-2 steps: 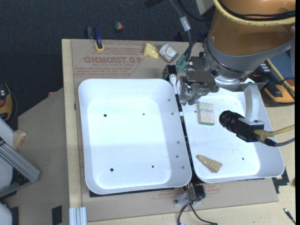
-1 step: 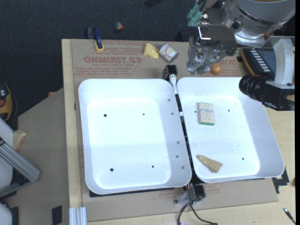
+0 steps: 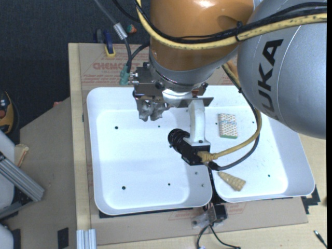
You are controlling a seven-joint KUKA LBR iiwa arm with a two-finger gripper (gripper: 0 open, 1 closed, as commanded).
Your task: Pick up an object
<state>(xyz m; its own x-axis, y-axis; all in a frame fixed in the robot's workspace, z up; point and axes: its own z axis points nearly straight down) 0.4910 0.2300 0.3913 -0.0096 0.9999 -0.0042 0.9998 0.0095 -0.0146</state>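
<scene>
My gripper [image 3: 151, 110] hangs over the far part of the left bin [image 3: 95, 139], near its back wall, with nothing visible under it but white floor. In the right bin [image 3: 295, 165] lies a small rectangular pad with a green-and-white dotted pattern [image 3: 227, 125], well to the right of the gripper. A tan cone-shaped piece [image 3: 232, 181] rests near that bin's front edge. The large grey and orange arm hides the back of both bins.
A black cable fitting [image 3: 184, 144] and a yellowish hose [image 3: 236, 147] from the arm hang over the ridge between the bins. A cardboard sheet [image 3: 78, 87] lies beneath the bins. Clamps and wires sit at the back left [image 3: 110, 40].
</scene>
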